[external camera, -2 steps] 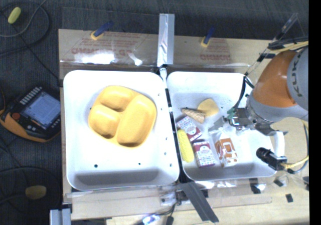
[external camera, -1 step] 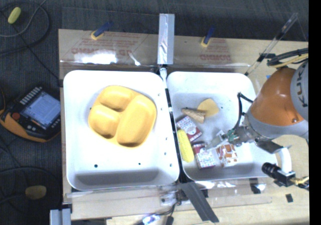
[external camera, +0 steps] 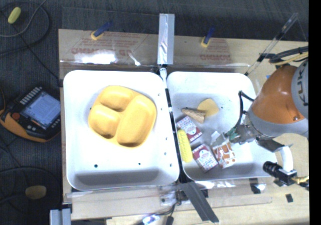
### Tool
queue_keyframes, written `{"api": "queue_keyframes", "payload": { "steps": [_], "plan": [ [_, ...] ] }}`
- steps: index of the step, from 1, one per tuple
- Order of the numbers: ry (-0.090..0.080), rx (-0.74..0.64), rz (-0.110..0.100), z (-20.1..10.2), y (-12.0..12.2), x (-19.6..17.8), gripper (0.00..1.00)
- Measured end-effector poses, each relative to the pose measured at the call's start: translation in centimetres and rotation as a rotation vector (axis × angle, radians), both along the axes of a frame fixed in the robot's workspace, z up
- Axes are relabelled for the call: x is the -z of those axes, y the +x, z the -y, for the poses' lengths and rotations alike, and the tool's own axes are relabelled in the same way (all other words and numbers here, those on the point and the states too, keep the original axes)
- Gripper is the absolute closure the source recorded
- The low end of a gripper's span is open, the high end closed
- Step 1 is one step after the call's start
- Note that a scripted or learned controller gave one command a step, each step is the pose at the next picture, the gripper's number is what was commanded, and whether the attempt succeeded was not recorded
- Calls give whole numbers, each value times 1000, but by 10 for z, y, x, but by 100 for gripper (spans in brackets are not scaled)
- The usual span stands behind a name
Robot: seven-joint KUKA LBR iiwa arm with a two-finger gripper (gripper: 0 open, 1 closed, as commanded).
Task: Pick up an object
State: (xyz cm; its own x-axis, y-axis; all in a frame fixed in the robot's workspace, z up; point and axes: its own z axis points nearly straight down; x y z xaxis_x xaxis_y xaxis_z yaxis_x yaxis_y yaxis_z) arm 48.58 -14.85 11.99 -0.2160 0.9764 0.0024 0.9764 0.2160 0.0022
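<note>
The right bin (external camera: 235, 81) holds several small things. A yellow round piece (external camera: 209, 105) lies beside a tan cone (external camera: 193, 114). Below them are a red-and-white carton (external camera: 189, 128), a yellow corn cob (external camera: 183, 145), a second red carton (external camera: 203, 158) and an orange-and-white carton (external camera: 225, 154). My gripper (external camera: 232, 135) reaches in from the right and hangs low over the bin, just above the orange-and-white carton. I see nothing between its fingers. In the left bin (external camera: 75, 169), a large yellow bun-shaped thing (external camera: 122, 114) lies alone.
The raised rims between the two bins (external camera: 170, 119) run down the middle. A handheld controller (external camera: 34, 114) lies on the dark floor at the left. Two clamps (external camera: 100, 30) (external camera: 206, 38) sit on the bench's far edge. The arm's orange band (external camera: 281, 98) overhangs the right bin's right side.
</note>
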Motion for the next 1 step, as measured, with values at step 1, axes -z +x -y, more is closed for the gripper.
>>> {"api": "queue_keyframes", "payload": {
  "steps": [1],
  "plan": [
    [-5, 66, -3, -31, 101, -91, 100]
  ]
}}
